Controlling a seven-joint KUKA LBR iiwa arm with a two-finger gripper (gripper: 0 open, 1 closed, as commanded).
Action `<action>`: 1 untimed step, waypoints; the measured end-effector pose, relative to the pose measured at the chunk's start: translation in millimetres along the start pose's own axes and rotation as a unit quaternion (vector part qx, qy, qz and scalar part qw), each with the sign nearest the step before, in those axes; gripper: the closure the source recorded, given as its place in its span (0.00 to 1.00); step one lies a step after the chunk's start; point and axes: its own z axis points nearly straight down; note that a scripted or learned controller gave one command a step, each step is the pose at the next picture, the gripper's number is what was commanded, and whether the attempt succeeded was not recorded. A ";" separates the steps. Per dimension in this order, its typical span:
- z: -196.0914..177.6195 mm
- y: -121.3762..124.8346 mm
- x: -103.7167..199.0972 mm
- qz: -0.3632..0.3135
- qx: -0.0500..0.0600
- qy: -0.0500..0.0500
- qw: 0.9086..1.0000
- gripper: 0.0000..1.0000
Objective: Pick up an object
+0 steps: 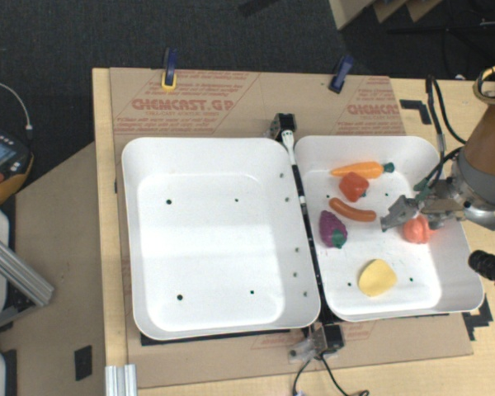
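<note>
A robotics lab: clamped cardboard sheet (pixel 256 97) under two white bins (pixel 206 238), loose cables (pixel 441 122), aluminium framing (pixel 16 262).

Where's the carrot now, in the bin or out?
In. The carrot lies flat on the floor of the right bin, near its far wall.

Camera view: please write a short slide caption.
Arm's hand beside a red toy in the right bin, among toy foods.

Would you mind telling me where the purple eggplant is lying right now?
The purple eggplant lies in the right bin, near its left wall, just below the left end of the sausage and up-left of the yellow lemon.
</note>
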 end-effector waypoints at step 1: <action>-10.7 0.8 0.0 0.000 -0.002 -0.001 1.000 1.00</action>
